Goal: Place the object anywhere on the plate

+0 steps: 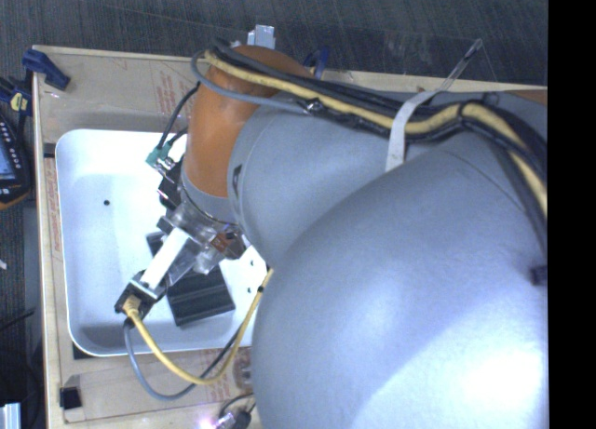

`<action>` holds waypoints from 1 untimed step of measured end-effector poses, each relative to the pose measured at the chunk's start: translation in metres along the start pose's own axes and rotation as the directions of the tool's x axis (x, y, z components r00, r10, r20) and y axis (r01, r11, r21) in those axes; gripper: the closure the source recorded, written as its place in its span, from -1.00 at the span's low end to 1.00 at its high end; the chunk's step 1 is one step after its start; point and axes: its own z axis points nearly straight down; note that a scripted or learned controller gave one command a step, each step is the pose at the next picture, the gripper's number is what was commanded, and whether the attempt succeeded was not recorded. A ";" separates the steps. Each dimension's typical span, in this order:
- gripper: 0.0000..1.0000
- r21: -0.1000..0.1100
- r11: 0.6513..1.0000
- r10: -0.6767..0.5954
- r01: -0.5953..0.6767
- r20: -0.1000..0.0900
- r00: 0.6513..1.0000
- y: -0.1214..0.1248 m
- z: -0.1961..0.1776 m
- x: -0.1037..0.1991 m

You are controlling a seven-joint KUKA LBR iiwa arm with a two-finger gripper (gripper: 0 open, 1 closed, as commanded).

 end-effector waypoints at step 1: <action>1.00 -0.001 0.995 -0.102 0.102 -0.002 0.995 -0.028 0.001 0.053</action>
